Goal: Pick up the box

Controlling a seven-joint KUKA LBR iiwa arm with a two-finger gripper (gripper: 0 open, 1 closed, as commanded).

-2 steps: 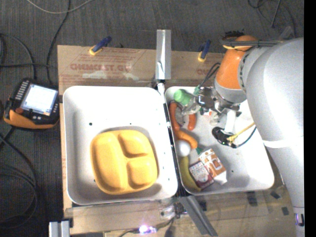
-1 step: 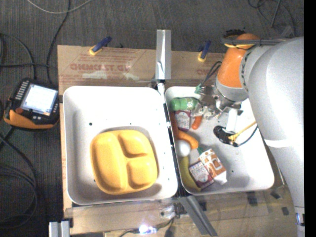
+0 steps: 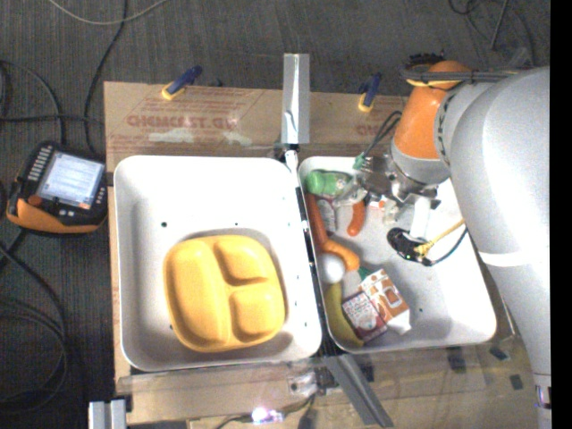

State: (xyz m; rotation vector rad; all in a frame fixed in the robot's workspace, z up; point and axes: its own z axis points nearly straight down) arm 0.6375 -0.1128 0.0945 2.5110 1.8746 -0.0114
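Two white bins are seen side by side on a brown board. In the left bin [image 3: 134,239] a yellow tray [image 3: 227,290] with three compartments is laid flat, nearer the front wall. The right bin [image 3: 465,315] is crowded along its left side. There a green item [image 3: 326,183] is found near the back corner, an orange carrot-like piece [image 3: 318,226] is stretched along the left wall, and a white egg-like ball [image 3: 333,269] is set just in front of it. A yellow banana-like shape [image 3: 338,315] is laid along the front left wall.

The box [image 3: 377,304] is placed in the front part of the right bin, lying tilted, with an orange and white face and a red-labelled end toward the banana-like shape, which it touches or overlaps. It is left resting on the bin floor, not lifted.

The arm [image 3: 500,177] is brought in from the right, its orange band [image 3: 424,128] seen over the back of the right bin. The gripper [image 3: 375,195] is held low over the back half of that bin, near the green item and a small red-orange piece [image 3: 357,219], and well apart from the box. Whether anything is gripped, and how the tool is set, cannot be told from this view.

A handheld pendant [image 3: 61,189] with a lit screen is laid on the floor left of the bins.
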